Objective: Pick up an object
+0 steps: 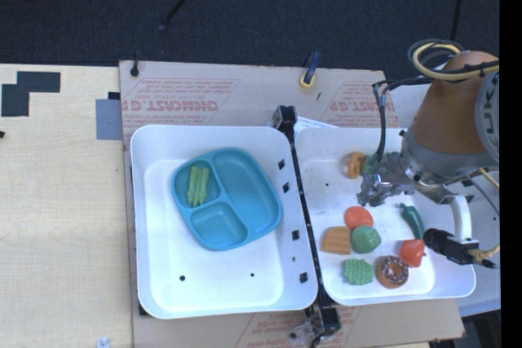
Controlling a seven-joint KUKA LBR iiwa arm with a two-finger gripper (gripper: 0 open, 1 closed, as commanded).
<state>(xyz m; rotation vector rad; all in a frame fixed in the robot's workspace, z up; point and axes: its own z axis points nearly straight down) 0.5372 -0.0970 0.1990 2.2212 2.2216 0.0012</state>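
Observation:
My gripper (376,193) hangs over the right bin (326,175), just above a red tomato-like toy (357,217). Its dark fingers are seen from above and nothing shows between them. Close below lie a green round toy (366,239), an orange waffle-like piece (335,240), a green bumpy piece (357,270), a chocolate donut (391,271), a red piece (413,252) and a green pepper (411,219). An orange-yellow toy (354,165) lies to the gripper's upper left.
The left bin (155,273) bears a blue divided plate (236,175) with green beans (196,185) in its upper left compartment. A black divider with clips (297,208) runs between the bins. Cables and the arm's body (453,122) crowd the right bin's far right.

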